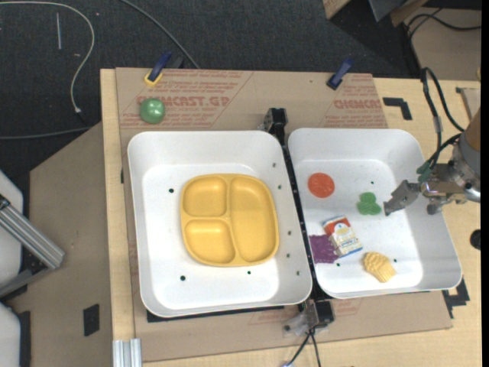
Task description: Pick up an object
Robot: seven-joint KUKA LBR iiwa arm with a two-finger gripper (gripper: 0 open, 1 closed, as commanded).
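Pincer (pixel 415 195) sits at 3 o'clock in the right bin (pixel 397 142), w/ fingers spread & nothing between them. Nearest target, we reckon: the green toy (pixel 369 203), just beside at its 9 o'clock. We'd centre over it, drop straight, close slow, avoid the carton (pixel 343 235).

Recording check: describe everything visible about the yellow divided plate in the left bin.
The yellow plate is a rounded-square tray that looks like matte plastic, split by raised ridges into three compartments: two smaller ones on the left and one long one on the right. It lies flat, right side up, near the middle of the left bin, turned slightly askew. Nothing lies in it or touches it besides the bin floor.
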